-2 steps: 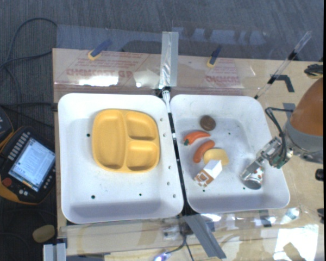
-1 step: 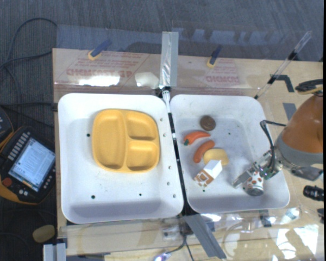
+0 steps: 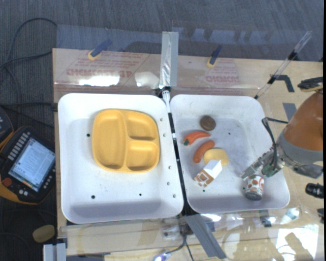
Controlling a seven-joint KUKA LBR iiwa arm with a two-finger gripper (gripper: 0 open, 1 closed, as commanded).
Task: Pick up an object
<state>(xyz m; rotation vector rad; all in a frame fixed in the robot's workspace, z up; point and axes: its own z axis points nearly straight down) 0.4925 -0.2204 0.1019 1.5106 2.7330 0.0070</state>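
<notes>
- Camera view: gripper [image 3: 259, 169] low by right bin's [image 3: 236, 103] right edge, just above the cup [image 3: 254, 187]; finger state unclear.
- Food cluster [image 3: 206, 154] sits mid-bin, open floor around.

Two bins side by side on worktop [image 3: 65, 69]. Left bin [image 3: 76, 194]: divided tray [image 3: 125, 140] near centre, toward far side. Right bin [image 3: 233, 105]: round piece [image 3: 207, 123] farthest back; carrot [image 3: 195, 136] just in front of it; sausage [image 3: 203, 150] in front of carrot; banana piece [image 3: 216, 155] touching sausage's right; small carton [image 3: 207, 174] nearest front edge of cluster. Cup [image 3: 254, 186] on its side in near right corner, well apart from cluster. Gripper [image 3: 259, 167] just behind cup. Handheld pendant [image 3: 23, 165] left of bins, off worktop.
</notes>
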